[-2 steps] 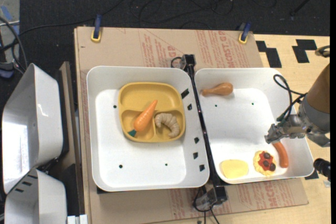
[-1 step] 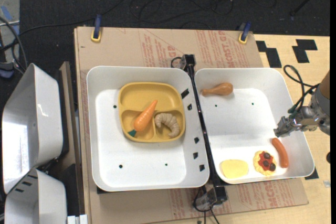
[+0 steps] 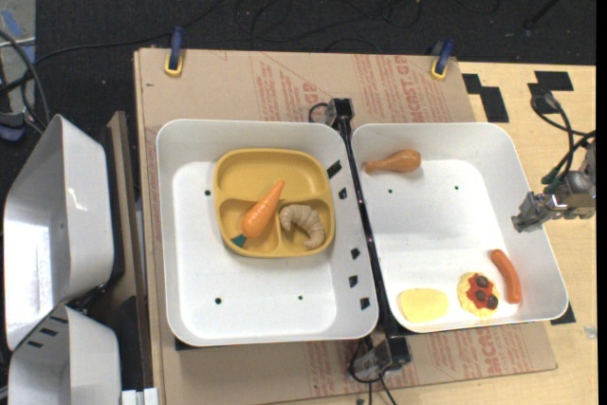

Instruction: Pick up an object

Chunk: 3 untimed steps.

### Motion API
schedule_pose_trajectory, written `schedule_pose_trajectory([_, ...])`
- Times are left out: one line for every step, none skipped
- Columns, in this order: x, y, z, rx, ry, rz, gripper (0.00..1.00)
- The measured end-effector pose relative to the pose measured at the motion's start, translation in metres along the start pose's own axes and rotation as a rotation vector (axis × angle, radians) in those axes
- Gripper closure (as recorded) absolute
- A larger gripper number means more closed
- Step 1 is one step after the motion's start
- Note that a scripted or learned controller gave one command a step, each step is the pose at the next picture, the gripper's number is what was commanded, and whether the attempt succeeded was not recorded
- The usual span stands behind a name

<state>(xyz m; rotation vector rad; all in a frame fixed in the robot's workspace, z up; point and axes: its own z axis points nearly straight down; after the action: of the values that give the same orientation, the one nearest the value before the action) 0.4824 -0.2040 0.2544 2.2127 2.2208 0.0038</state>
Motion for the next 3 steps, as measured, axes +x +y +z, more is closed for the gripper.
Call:
schedule_pose_trajectory([0.054,0.028,0.004,0.004,0.003,-0.004,1.0])
schedule_pose_trajectory([0.11,0.039,0.016,0.007,0.004,-0.004,1.0])
schedule_pose_trajectory([0.158,0.057,0.008,0.004,0.004,-0.005,1.0])
